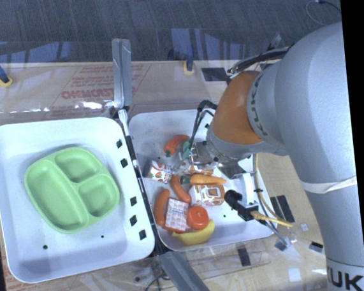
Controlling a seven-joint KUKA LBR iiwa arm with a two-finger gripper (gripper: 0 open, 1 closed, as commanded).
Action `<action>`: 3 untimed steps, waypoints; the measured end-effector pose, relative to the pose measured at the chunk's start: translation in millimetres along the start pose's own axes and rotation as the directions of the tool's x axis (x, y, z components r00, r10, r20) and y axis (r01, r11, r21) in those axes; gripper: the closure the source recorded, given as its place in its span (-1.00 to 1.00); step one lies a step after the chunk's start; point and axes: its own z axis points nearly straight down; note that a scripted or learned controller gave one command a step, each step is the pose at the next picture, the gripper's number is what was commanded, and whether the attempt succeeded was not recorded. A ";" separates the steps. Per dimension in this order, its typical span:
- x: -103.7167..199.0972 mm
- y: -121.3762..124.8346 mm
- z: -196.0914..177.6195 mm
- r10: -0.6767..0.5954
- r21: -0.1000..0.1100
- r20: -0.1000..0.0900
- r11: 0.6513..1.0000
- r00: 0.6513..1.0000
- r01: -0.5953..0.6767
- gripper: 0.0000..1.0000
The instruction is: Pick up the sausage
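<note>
1. Orange-brown sausage [161,205] lies at the lower left of the right bin [143,129], touching a red-and-white packet [176,215].
2. Just right of the packet, a red tomato [198,217] sits on a yellow banana [194,236].
3. Centre frame, the gripper [192,155] hangs over the toy pile; whether it grips anything cannot be told.
4. At left, a green divided plate [71,187] rests in the left bin [19,253].

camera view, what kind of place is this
Probably a robot lab test bench, not a kitchen: two shallow white bins side by side, toy food like a sausage and tomato, and a grey arm reaching in.
</note>
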 end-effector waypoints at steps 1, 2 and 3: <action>17.5 -33.7 8.5 -0.185 0.023 -0.028 0.982 0.982 0.186 -1.00; -70.9 -39.1 -12.6 -0.220 0.055 -0.050 0.973 0.974 0.222 -1.00; -10.9 -18.6 10.3 -0.302 0.047 -0.055 0.951 0.952 0.305 -1.00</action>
